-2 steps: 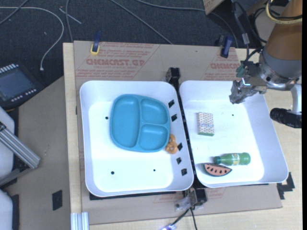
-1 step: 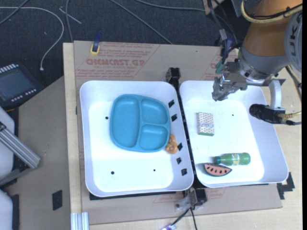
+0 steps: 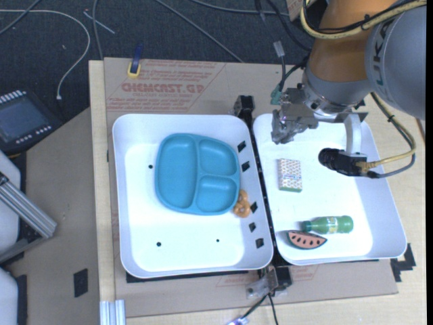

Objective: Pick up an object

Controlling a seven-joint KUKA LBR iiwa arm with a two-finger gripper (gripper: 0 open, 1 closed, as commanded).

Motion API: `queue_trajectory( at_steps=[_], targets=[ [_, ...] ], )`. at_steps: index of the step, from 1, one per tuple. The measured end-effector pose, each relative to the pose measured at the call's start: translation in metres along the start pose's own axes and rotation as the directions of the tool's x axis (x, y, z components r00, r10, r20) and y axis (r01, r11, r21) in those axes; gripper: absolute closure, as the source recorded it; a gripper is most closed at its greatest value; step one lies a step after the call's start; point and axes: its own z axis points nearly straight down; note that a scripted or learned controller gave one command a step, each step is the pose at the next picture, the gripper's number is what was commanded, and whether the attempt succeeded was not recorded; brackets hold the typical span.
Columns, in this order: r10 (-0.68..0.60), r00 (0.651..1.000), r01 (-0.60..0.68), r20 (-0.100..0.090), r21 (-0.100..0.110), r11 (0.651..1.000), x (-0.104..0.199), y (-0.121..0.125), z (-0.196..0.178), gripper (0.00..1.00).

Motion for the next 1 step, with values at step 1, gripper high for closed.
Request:
queue_trajectory(
  at_steps=[1],
  targets=[
    [0.002,1.000,-0.002,0.001,0.002,1.000,0.0467,0.0082,0.0305,1.00]
  ],
)
